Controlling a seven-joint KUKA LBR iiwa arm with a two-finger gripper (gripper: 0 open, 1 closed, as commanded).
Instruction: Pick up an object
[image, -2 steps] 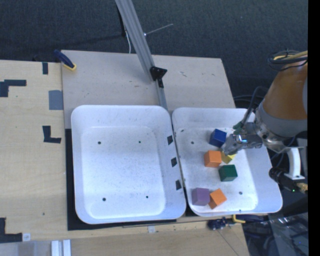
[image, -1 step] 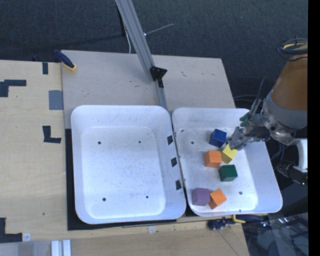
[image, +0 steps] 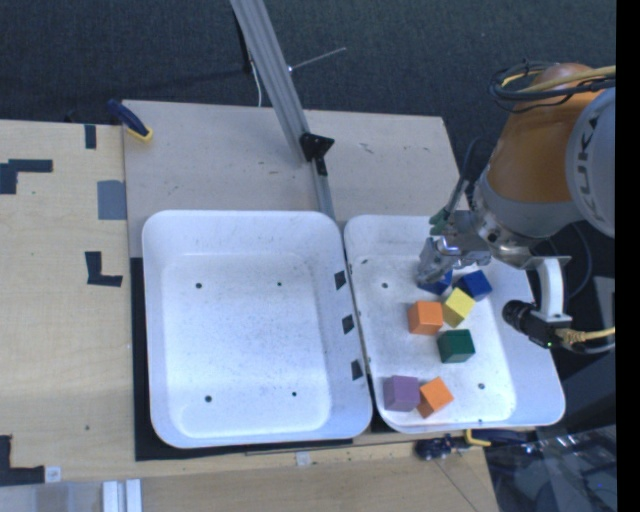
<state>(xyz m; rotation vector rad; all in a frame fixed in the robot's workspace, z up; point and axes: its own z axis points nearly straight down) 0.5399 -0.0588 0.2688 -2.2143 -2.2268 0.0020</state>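
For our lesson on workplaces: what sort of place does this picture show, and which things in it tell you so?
Probably a robotics lab or test bench. A grey and orange arm reaches over two white bins, its pincer low among small coloured blocks in the right bin, and tape marks dot the bench.
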